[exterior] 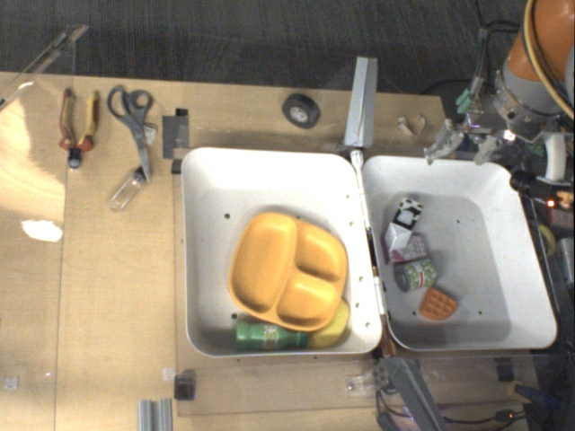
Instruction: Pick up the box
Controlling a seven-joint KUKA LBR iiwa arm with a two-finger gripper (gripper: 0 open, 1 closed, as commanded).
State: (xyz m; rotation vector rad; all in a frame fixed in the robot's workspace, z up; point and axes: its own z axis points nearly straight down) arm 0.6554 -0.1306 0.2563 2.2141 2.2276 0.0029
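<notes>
Pale wooden counter (90, 312): red-handled pliers (75, 126) and grey scissors (135, 119) lie at the far left, a black tape roll (301, 110) beyond the bins. Left bin (202, 241), smooth white plastic: a glossy yellow divided tray (289, 270) overlaps a green bottle (267, 335). Right bin (512, 268): the box (403, 227), a small crumpled carton, touches a green can (415, 273); a ridged orange piece (437, 304) lies near. The claw (463, 140) hangs over the bin's far rim, fingers spread, holding nothing.
</notes>
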